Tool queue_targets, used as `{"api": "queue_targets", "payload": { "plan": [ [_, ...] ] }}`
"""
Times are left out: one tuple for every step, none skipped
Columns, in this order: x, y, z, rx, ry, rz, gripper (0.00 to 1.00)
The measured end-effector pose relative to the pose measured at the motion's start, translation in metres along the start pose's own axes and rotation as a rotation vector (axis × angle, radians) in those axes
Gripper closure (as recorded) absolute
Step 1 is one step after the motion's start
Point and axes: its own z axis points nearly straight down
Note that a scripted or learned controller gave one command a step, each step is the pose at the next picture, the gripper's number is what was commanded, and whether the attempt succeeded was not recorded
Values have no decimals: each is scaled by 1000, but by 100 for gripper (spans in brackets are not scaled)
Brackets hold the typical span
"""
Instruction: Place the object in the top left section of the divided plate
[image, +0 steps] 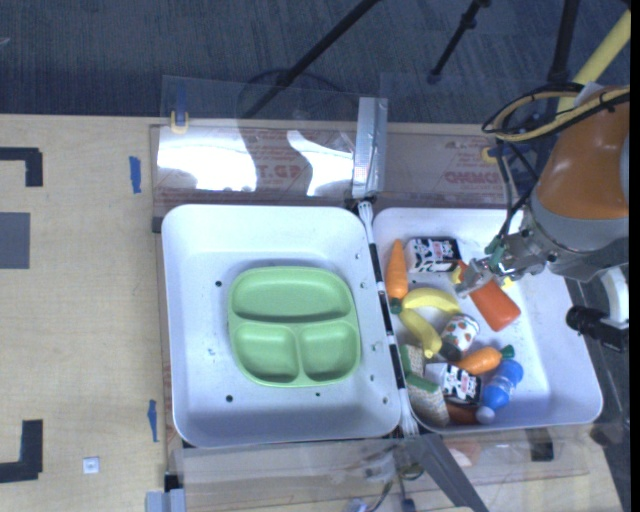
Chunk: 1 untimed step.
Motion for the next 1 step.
{"api": "queue_targets", "payload": {
  "plan": [
    [55,-61,25,4,3,-211,100]
  ]
}}
